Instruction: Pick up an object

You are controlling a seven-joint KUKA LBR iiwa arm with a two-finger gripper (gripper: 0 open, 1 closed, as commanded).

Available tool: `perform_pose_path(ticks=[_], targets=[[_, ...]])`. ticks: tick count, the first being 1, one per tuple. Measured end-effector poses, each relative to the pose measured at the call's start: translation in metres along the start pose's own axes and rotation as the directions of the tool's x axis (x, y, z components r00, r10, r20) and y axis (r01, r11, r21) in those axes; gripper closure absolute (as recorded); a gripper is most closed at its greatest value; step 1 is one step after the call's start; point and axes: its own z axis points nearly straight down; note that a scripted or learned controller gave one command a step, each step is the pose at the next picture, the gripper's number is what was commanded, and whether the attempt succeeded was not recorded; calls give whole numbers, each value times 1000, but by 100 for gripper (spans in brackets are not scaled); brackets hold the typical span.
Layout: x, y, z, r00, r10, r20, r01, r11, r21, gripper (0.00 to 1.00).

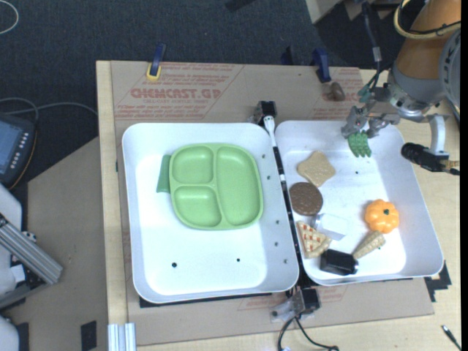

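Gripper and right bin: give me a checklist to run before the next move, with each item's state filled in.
1. Gripper over the right bin: ok, near its far edge.
2. Green item right under the gripper: ok, but cannot tell if it is between the fingers.
3. Finger state: cannot tell.
4. Green item apart from other things: ok, the toast lies well apart.
5. Other targets reachable: ok, pumpkin, cookie and black block lie uncovered.
6. Left bin drop room: ok, bare floor around the green tray.
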Motion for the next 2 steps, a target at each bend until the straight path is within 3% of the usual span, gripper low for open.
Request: perform_pose_path(ticks=[1,2], targets=[[3,9,-47,1000,-1,0,1,1000,0,100],[2,10,-64,1000,-1,-1,1,1000,1,100]])
